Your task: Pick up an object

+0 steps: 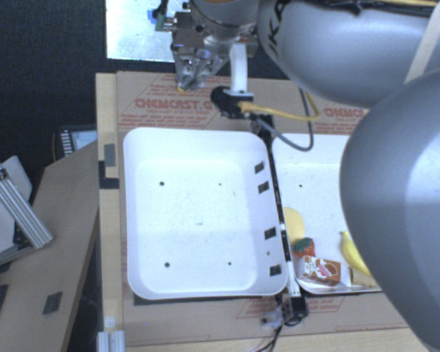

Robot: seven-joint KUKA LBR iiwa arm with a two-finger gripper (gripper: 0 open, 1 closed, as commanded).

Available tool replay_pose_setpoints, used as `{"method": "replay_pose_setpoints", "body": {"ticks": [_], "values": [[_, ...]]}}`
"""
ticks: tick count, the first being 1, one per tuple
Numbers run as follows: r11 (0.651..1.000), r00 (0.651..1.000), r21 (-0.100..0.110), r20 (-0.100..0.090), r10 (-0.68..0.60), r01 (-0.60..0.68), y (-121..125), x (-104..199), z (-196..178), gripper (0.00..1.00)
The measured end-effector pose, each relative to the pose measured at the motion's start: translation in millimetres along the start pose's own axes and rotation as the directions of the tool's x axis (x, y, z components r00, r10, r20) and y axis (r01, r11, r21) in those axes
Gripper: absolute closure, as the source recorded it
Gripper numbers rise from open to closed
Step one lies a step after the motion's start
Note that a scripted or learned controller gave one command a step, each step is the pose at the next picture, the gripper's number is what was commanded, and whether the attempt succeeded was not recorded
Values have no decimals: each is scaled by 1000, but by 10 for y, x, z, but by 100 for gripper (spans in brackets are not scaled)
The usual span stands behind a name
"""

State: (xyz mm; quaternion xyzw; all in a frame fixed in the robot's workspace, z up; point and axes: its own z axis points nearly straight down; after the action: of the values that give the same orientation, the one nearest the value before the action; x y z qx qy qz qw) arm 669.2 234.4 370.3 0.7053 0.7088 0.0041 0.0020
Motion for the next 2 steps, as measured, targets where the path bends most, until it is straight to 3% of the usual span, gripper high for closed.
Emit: {"method": "replay_pose_setpoints", "body": {"ticks": [1, 2], "values": [[1000, 1000, 13, 5, 4, -4, -20, -2, 755, 100], [1000, 1000, 31, 8, 2, -3, -1276, 1, 2115, 100]]}}
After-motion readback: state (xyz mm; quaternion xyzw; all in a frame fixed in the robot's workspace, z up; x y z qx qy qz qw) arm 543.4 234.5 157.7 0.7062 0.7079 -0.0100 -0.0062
